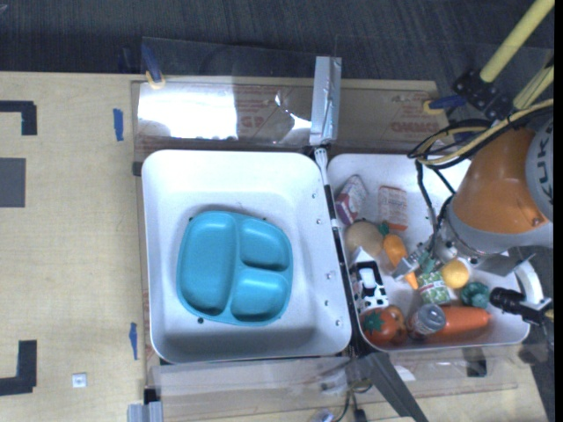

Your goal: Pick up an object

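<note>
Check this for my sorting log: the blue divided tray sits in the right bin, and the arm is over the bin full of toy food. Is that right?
Not quite. The camera view shows the blue divided tray in the left bin, not the right one. The rest stands: the arm is over the right bin, which holds the toy food, such as the carrot.

Left bin (167, 183): holds a blue tray (234, 266) with three compartments, lying flat near the middle.
Right bin (400, 170): crowded with toy food — a carrot (462, 322) along the near wall, a tomato (383, 323) at its left end, a lemon (456, 274) above it.
Arm (497, 192): grey with an orange band, reaching in from the right over the right bin.
Tool (427, 266): down among the toys, just beside the lemon.
Counter (66, 236): pale wood — black marks at the left.
</note>
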